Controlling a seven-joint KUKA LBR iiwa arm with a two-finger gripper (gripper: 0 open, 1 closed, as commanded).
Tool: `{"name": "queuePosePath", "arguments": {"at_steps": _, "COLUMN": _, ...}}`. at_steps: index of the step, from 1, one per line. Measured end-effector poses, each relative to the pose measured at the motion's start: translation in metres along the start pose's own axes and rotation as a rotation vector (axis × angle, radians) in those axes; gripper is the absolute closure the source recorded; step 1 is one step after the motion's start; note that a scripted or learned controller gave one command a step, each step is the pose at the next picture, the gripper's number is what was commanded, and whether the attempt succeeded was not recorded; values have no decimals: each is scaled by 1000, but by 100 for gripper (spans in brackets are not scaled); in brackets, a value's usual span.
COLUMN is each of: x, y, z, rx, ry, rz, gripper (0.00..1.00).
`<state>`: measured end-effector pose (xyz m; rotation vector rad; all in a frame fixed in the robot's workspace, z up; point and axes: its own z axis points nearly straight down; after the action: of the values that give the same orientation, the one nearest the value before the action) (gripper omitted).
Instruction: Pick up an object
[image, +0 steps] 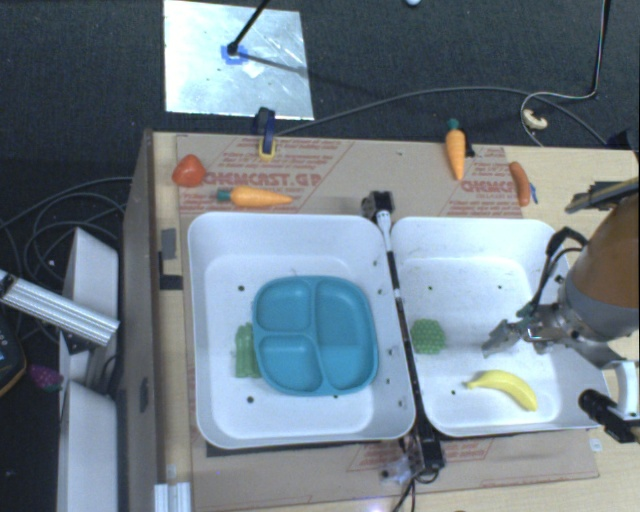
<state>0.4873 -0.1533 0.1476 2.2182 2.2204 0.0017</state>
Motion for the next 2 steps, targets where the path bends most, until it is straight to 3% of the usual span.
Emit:
{"name": "queuePosePath", "arguments": {"at_steps": 1, "x": -4, "y": -1, "z": 41, "rx": 3, "ry": 1, "rz": 0, "gripper": 0}}
{"name": "queuePosePath", "arguments": {"at_steps": 2, "x": 0, "y": 0, "z": 16, "rx": 1, "ry": 1, "rz": -2, "gripper": 0}}
